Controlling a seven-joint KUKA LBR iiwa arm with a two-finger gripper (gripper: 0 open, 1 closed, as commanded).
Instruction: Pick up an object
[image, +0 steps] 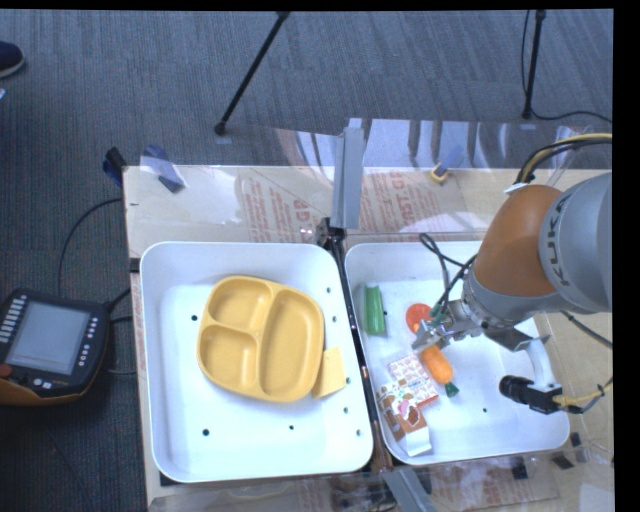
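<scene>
- Two white bins are set side by side on the desk (200, 205): the left bin (165, 300) and the right bin (500, 425).
- In the left bin, one yellow divided plate (262, 338) with three compartments is seen; one pale yellow wedge (332, 373) lies touching its right rim.
- In the right bin, four items are counted: one green stick (374, 309) near the left wall, one round orange-red ball (419, 318), one toy carrot (438, 367) with a green tip, and one printed carton (408, 398) lying flat, toward the front.
- The gripper (434, 337) is positioned low in the right bin, between the ball and the carrot, just above the carrot's upper end.
- Whether the fingers are apart or together cannot be told; nothing is seen clearly between them.
- One handheld pendant (45, 345) is noted on the floor, left of the desk.
</scene>
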